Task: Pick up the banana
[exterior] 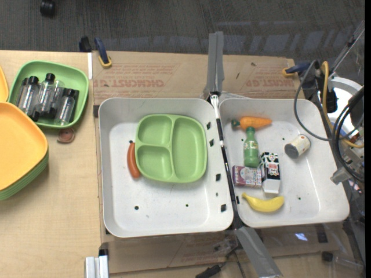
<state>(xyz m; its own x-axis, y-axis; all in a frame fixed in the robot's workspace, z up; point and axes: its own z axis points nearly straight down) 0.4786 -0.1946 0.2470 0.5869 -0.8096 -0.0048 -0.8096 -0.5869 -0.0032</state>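
The banana (264, 202) lies untouched at the 6 o'clock edge of the right bin (324, 213), just below a small carton (271, 172). Its long axis runs 9 to 3 o'clock, ends curling upward. The pick appears not yet begun. Pincer state: cannot tell.

Cardboard-covered bench (174, 77) under two white bins (116, 213) (side by side), green tray (78, 86) alongside.

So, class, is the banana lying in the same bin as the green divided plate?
No, the banana lies in the right bin, while the green divided plate sits in the left bin.
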